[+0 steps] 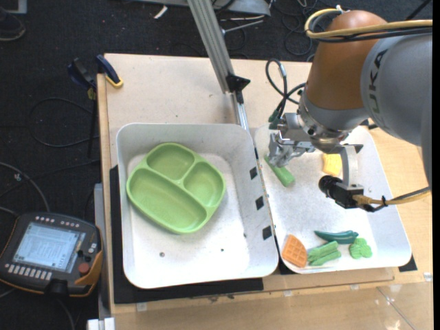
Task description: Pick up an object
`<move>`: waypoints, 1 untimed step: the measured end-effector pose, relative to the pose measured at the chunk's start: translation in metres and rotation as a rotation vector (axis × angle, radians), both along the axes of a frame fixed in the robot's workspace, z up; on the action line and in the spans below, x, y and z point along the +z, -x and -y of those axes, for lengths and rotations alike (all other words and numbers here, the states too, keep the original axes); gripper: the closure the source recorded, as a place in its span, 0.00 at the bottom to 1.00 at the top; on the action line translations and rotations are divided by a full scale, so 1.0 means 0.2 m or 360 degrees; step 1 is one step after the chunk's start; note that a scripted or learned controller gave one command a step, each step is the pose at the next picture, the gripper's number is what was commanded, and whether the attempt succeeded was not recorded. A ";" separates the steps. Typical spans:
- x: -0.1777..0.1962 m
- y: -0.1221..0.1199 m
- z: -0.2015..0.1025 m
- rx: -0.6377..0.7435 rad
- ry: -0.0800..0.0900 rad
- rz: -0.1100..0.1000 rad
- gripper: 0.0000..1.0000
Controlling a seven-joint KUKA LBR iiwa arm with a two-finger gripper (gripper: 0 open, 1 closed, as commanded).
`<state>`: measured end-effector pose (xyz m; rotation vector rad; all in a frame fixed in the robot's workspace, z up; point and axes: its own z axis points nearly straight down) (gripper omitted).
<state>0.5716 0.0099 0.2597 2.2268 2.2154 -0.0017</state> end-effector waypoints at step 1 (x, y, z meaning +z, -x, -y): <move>-0.13 0.00 -0.06 0.0011 -0.0001 -0.0005 1.00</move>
